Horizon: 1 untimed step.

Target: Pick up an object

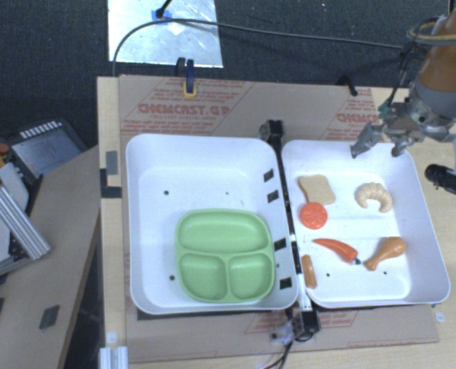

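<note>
The right bin holds several toy foods: a slice of bread, a red tomato slice, a croissant, a red chili pepper, a chicken drumstick and a small sausage by the bin's left wall. My gripper hangs above the far edge of this bin, beyond the croissant. Its two fingers are spread apart and open, with nothing between them.
The left bin holds a green divided plate at its near right. A black clip row runs between the two bins. Cables cross the cardboard behind the bins, and a metal rail lies at the left.
</note>
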Each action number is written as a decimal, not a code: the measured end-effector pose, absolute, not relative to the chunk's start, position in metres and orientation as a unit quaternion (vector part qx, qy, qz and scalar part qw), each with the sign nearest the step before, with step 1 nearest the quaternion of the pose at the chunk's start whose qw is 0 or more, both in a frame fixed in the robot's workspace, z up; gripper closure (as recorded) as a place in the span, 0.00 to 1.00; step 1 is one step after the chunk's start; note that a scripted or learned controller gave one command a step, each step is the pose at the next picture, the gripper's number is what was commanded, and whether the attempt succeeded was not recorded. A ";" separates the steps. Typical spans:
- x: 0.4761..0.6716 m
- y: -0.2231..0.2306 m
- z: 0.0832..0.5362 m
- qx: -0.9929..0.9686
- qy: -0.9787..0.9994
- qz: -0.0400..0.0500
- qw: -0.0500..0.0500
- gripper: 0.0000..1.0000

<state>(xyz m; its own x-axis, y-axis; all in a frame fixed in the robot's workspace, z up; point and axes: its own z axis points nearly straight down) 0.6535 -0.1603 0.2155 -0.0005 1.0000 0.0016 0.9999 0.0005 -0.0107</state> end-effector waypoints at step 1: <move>0.656 -0.160 0.224 -0.706 -0.708 0.000 -0.001 0.00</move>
